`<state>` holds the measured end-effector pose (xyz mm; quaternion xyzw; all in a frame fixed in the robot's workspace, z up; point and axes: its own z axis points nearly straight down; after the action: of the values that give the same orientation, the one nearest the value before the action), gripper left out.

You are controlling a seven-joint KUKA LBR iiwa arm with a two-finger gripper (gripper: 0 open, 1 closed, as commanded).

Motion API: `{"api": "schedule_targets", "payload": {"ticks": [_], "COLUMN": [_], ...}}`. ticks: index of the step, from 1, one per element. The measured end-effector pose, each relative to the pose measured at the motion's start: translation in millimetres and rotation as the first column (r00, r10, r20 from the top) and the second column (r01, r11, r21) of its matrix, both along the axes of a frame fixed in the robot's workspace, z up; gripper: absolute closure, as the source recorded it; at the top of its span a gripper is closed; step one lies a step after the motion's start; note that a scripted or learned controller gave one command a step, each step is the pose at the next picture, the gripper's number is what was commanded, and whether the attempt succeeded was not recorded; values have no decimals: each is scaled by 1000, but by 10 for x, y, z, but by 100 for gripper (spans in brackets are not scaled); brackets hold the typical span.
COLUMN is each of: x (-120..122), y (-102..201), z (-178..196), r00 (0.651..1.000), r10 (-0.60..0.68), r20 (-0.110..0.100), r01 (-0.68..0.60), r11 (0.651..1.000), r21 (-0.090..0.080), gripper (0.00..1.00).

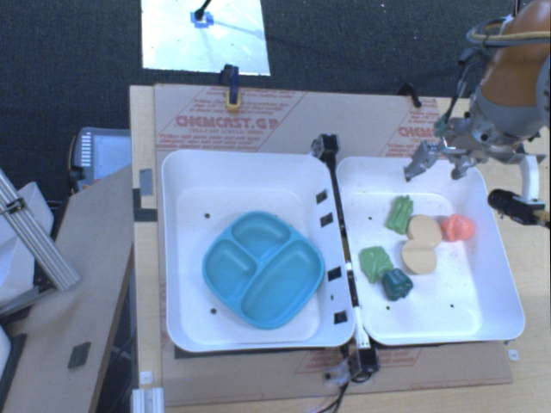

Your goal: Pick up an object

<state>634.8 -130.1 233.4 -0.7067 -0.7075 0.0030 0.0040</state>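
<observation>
End effector [439,163]: it hung over the far edge of the right bin [482,317], fingers spread, holding nothing.
Toys [413,243]: they lay in the middle of the right bin, on its floor.
Left bin [189,231]: a blue plate [263,268] sat inside.
Progress: nothing was picked up yet; reaching down and grabbing were left.

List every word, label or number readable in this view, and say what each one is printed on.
"CHEMCAST GP": red print on the brown protective sheet behind the left bin.
A second red print on the same sheet, by the gripper: partly hidden, unreadable.
Nothing else legible.
</observation>
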Motion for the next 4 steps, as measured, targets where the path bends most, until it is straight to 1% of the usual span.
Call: {"api": "schedule_targets", "payload": {"ticks": [1,2,3,4], "x": [23,62,1,-11], "y": [3,33,114,106], "z": [71,-348,-840,-1254], "r00": [1000,1000,1000,1000], "r10": [2,4,3,1], "r20": [12,10,8,9], "r01": [-2,-4,-3,-1], "r11": [1000,1000,1000,1000], "r21": [-2,-2,-1,-2], "gripper": [0,0,0,0]}}
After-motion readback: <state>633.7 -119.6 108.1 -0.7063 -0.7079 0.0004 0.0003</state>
